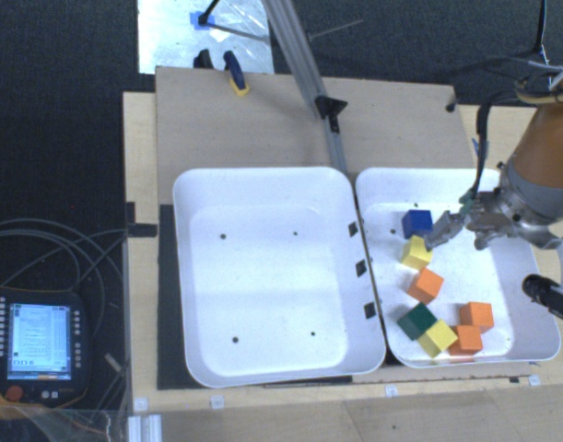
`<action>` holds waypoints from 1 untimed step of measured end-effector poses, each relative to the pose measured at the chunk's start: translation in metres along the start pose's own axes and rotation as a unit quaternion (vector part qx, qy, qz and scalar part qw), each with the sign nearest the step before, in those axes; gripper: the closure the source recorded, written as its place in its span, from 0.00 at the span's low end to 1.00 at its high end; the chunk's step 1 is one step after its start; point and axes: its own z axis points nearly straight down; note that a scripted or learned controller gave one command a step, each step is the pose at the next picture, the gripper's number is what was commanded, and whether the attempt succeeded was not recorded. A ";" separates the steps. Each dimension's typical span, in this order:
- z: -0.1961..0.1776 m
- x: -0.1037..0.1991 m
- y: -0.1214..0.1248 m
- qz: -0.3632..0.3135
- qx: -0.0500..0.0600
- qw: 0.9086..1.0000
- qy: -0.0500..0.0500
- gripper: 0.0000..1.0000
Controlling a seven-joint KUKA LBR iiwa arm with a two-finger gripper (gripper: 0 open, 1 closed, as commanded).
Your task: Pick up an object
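Several small blocks lie in the right bin (530, 274). A blue block (416, 222) sits near the bin's back left, with a yellow block (416, 252) and an orange block (426, 284) in front of it. A green block (416, 320), a second yellow block (438, 337) and two more orange blocks (475, 316) (464, 340) are clustered near the front wall. My gripper (463, 236) hangs over the right bin just right of the blue and yellow blocks. It is open, its fingers spread, and nothing is between them.
The left bin (263, 191) stands beside the right one, with a ridge between them. A slanted metal pole (304, 58) crosses the back of the bench. A black cable and connector (548, 295) hang at the right bin's right edge. A teach pendant (37, 343) lies off the bench at the left.
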 end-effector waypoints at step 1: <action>0.000 0.000 0.000 0.001 0.000 1.000 0.000 0.00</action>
